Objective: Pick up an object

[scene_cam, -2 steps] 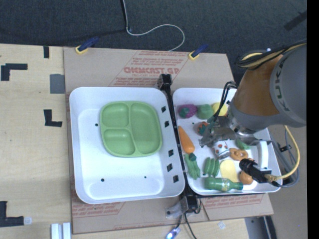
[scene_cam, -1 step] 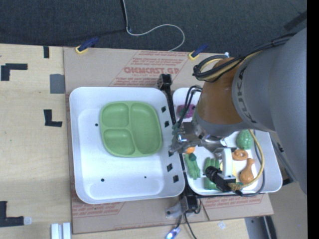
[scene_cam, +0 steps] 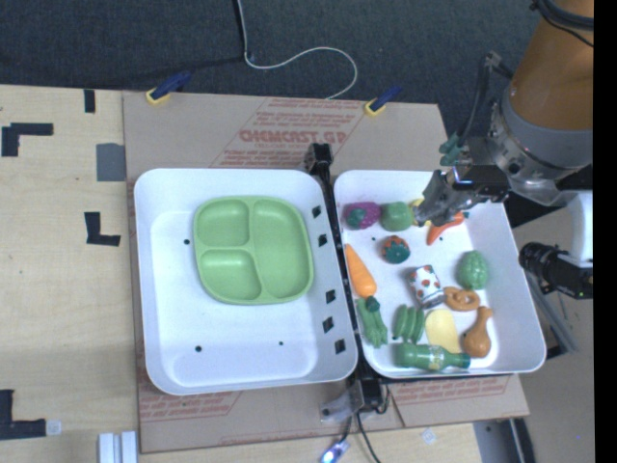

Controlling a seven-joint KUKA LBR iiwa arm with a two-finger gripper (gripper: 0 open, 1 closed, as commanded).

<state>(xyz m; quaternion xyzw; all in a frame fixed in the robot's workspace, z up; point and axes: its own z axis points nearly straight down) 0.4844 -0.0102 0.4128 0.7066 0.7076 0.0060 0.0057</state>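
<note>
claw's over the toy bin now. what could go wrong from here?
1. The claw sits low at the right bin's far edge, by a small orange-red toy; whether it holds it is unclear, so it may lift nothing.
2. The toys are crowded; closing could nudge the green toy beside it.

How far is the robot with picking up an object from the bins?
Done: the arm has reached the far side of the right bin, and the gripper is low over the toys. In hand: a small orange-red piece sits right under the gripper, but a grasp cannot be confirmed. Left: a clear lift. The carrot, the chicken leg and the other toys lie in the bin, and the green divided plate sits in the left bin.
</note>
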